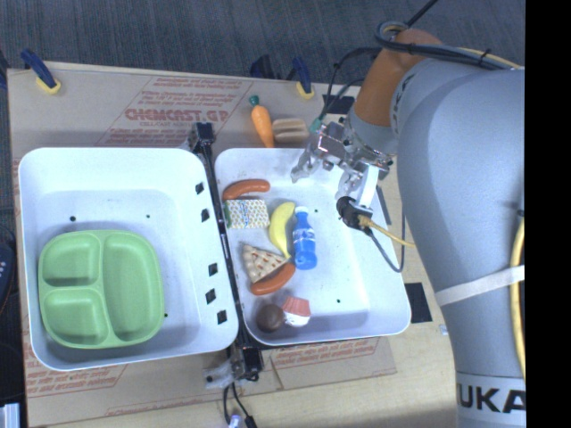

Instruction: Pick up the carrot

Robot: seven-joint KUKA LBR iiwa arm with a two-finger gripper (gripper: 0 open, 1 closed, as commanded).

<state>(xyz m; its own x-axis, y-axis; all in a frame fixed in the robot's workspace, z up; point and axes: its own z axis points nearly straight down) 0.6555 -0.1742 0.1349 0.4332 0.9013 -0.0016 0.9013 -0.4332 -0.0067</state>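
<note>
A dark grey carpet floor is seen behind a wooden bench [116, 105] covered with printed cardboard, and two shallow white bins are clamped side by side on it. The left bin [53, 172] holds a green divided plate [100, 286], set low in its near corner. The right bin [357, 279] is packed with toy food: a sausage [245, 188], a yellow patterned block [246, 213], a banana [282, 227], a blue bottle [304, 239], a waffle slice [262, 261], a second sausage [273, 278], a brown ball [269, 317] and a red-and-white piece [297, 309].

The carrot [261, 125] is found outside both bins, lying on the cardboard just past the far rim of the right bin, green tip pointing away, with a small bun-like item [289, 131] just beside it on the right. It is judged a harder target there, since the bin rim sits right next to it.

The gripper [312, 160] is positioned over the far right corner of the right bin, near the carrot but apart from it, nothing touched. Nothing is seen between the fingers; whether they are spread or closed cannot be told from this angle, as the wrist hardware and cables clutter the view. The grey arm [455, 176] fills the right side, reaching in low, apparently to approach the carrot from the bin side. The pick is judged not yet started.
</note>
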